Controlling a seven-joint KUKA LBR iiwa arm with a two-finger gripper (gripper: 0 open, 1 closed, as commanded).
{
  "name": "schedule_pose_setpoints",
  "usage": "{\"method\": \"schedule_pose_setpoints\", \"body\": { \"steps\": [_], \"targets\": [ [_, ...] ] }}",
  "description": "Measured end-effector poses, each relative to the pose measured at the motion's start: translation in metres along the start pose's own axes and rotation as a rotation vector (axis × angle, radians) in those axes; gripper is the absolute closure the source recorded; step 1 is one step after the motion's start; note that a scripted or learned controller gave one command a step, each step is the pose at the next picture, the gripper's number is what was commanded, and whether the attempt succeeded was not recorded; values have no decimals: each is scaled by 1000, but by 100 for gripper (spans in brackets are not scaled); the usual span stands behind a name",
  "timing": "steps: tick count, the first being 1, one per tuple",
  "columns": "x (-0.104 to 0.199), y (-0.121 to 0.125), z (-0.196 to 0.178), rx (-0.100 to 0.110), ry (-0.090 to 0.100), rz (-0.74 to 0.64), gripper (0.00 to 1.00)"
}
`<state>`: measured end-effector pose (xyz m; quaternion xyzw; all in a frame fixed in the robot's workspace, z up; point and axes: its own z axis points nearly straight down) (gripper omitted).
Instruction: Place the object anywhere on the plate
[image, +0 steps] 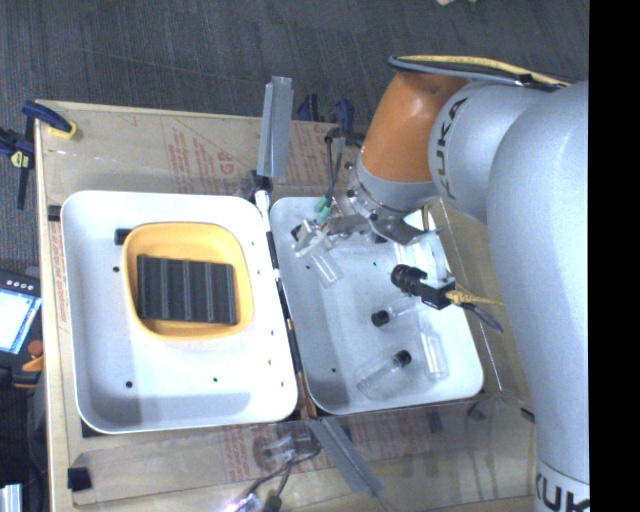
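Observation:
A yellow plate (187, 240) with a dark ribbed insert lies in the left bin (100, 380). Several clear vials with black caps lie in the right bin (340, 395): one (385, 316) mid-bin, one (385, 372) near the front, and another (433, 355) at the front right. My gripper (318, 232) is low over the right bin's back left corner, next to a clear vial (326, 266) there. Whether it holds anything is unclear. The arm's wrist hides the bin's back edge.
The grey arm with its orange band (410, 120) covers the right bin's back and right side. A black fitting with a yellow cable (425, 288) hangs over that bin. A metal bar (274, 125) stands behind the gap between the bins. Clamps sit at the bench's left edge.

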<state>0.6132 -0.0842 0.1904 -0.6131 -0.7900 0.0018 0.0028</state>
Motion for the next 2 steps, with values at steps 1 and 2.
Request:
{"method": "schedule_pose_setpoints", "body": {
  "steps": [1,2],
  "targets": [
    [52,24,-1,-5,-3,-89,100],
    [52,24,-2,-5,-3,-89,0]
  ]
}}
